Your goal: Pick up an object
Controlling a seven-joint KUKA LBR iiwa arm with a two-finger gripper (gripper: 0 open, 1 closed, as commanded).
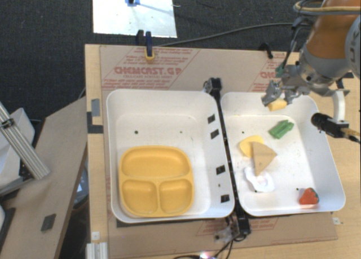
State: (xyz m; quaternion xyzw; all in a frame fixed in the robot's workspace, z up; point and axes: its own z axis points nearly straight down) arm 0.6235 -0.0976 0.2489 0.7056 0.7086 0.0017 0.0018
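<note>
My gripper (pixel 280 95) hangs over the far edge of the right bin (pixel 333 179). A small yellow block (pixel 277 105) shows directly under its tip; whether it is gripped or lying in the bin is unclear. Further into the right bin lie a green piece (pixel 281 128), a yellow round slice (pixel 250 144), a tan wedge (pixel 263 157), a white crumpled item (pixel 260 182) and a red piece (pixel 308 196) in the near right corner.
The left bin (pixel 163 102) holds a yellow tray with compartments (pixel 157 181). A black divider with clips (pixel 221 139) runs between the bins. A blue and yellow clamp (pixel 148 44) sits at the bench's far edge. A black fitting (pixel 326 123) juts over the right bin's rim.
</note>
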